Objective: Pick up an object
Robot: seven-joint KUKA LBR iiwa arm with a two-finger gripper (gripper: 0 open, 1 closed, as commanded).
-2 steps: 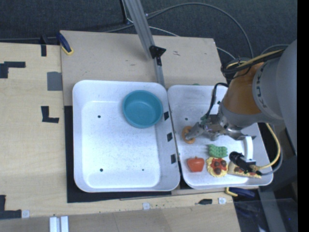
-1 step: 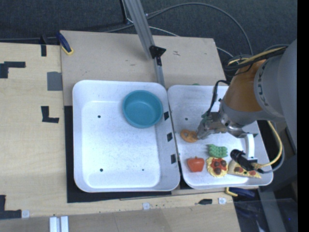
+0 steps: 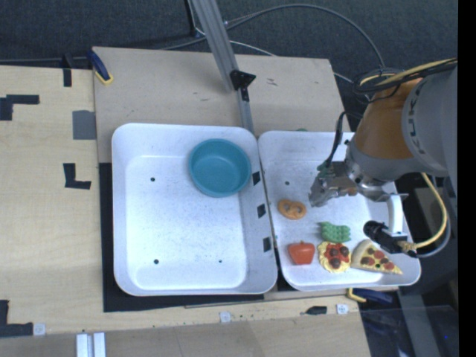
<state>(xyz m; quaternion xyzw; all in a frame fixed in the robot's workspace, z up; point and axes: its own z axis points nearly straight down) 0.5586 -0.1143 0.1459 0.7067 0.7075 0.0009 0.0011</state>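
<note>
Dark carpet surrounds a pale wooden tabletop (image 3: 44,199) on which two shallow white bins sit side by side, seen from above at a slant. Toy food lies in the right bin (image 3: 297,151): an orange bun-like piece (image 3: 292,210) near its centre, a red tomato-like piece (image 3: 301,253) at about six o'clock from it, a green leafy piece (image 3: 335,232) at four o'clock, a small round pizza (image 3: 335,256) just beside the red piece toward three o'clock, and a pizza slice (image 3: 377,259) at the bin's five o'clock corner. Nothing is lifted; every piece rests on the bin floor. Just up and to the right of the orange piece, at about two o'clock from it, the jaws (image 3: 321,193) point down over the bin floor with no object seen between them; how far apart they stand cannot be told from this angle. The grey arm (image 3: 439,117) with its orange band (image 3: 383,125) reaches in from three o'clock, cables looping around it. In the left bin (image 3: 149,266) a blue bowl (image 3: 219,166) sits upright at the one o'clock corner, close to the wall shared with the right bin. A grey metal pole (image 3: 216,32) slants in from twelve o'clock and ends near the gap between the bins. Black tape marks (image 3: 74,177) dot the tabletop at nine o'clock.
</note>
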